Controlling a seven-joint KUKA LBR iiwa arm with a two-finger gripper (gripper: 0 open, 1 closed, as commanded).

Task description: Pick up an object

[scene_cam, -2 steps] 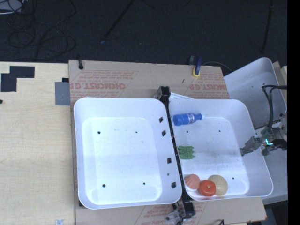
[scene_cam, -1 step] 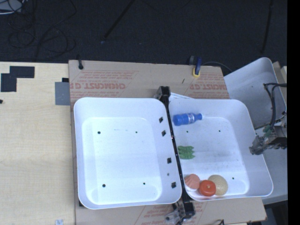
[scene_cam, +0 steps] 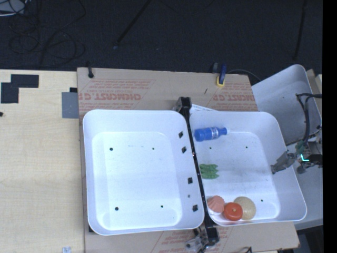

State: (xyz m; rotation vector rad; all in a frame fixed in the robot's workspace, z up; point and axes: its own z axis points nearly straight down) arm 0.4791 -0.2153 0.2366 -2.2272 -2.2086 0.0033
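Gripper (scene_cam: 283, 164) seen at the right rim of the right bin (scene_cam: 263, 121), reaching in from the right edge, tip hanging low over the rim. Too small and dark to tell its state. Nothing visible in its grasp. Inside the right bin, four candidates for picking: blue bottle (scene_cam: 210, 133) lying on its side near the far left corner, cap pointing right; small green object (scene_cam: 208, 171) near the left wall, about mid-bin; at the near edge, a cluster of three, namely pink round piece (scene_cam: 214, 202), red round piece (scene_cam: 233, 211) and pale tan round piece (scene_cam: 246, 206), touching or nearly so, red one in front between the others. All well apart from the gripper. Left bin (scene_cam: 136, 121) set just beside, separated by a black divider (scene_cam: 192, 162). Both bins resting on cardboard sheet (scene_cam: 137, 91).
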